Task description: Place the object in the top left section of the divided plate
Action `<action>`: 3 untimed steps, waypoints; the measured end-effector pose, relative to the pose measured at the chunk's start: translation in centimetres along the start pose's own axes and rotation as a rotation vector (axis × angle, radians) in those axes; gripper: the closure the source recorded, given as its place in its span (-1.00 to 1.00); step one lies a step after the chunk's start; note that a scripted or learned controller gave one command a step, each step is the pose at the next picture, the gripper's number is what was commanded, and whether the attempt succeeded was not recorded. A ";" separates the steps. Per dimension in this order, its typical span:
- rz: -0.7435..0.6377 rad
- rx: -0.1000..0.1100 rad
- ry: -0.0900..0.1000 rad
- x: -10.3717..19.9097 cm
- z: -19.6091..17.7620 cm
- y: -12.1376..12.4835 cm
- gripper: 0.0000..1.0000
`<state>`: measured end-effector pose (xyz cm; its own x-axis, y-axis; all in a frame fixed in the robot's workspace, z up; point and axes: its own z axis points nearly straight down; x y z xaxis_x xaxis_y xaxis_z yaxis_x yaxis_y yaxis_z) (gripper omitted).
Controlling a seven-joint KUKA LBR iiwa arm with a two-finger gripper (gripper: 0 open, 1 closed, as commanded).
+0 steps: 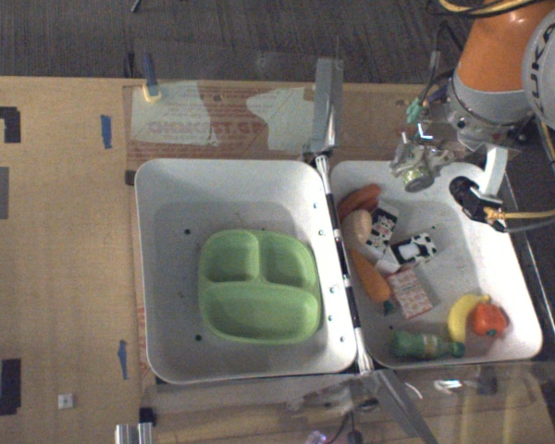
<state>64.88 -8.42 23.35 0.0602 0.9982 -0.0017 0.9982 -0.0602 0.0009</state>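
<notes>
One fixed camera looks down at a slant from above the tan wooden bench (55, 276). Both shallow white plastic bins (166, 192) sit fully in frame, moderately near, with dark carpet floor (259, 17) beyond.

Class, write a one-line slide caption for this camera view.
Gripper above right bin of toy food; green divided plate waits in left bin.

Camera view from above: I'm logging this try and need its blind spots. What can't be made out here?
- Claw: blurred against the right bin; open or shut, and whether it carries anything, unclear.
- Arm: cut off by the top edge.
- Carrot: upper end hidden under a pale toy.
- Green plate: nothing visible in its sections.
</notes>
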 end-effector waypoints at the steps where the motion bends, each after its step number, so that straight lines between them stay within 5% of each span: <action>1: 0.007 0.004 0.002 7.1 4.0 1.3 1.00; 2: -0.136 0.003 0.002 13.7 4.8 0.9 1.00; 3: -0.275 -0.005 0.003 16.3 9.5 0.9 1.00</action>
<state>66.76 7.74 13.77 -0.2127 0.9771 0.0007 0.9771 0.2127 0.0060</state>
